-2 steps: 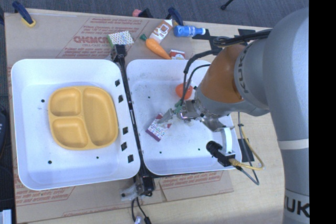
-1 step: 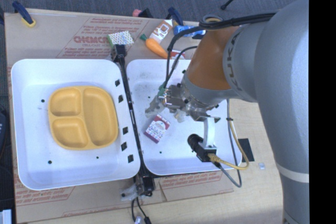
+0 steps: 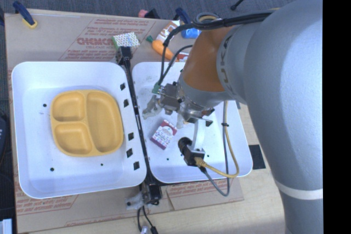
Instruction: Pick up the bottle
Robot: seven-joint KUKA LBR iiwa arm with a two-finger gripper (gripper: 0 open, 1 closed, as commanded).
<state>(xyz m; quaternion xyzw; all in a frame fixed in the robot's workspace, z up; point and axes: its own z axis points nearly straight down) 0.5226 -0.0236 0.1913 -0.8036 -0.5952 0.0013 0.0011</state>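
Yellow tray (image 3: 86,123), red-white packet (image 3: 163,135)

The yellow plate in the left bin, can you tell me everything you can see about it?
The yellow plate looks like smooth plastic, a rounded rectangle with three sunken sections: two smaller ones stacked on its left side and one long one on its right. Nothing lies in them. It rests flat on the floor of the left bin, turned a little askew, near the middle. Only the bin touches it; the gripper is over the other bin.

Grey arm (image 3: 285,63) — orange band (image 3: 205,60), yellow cable (image 3: 222,172) trailing.
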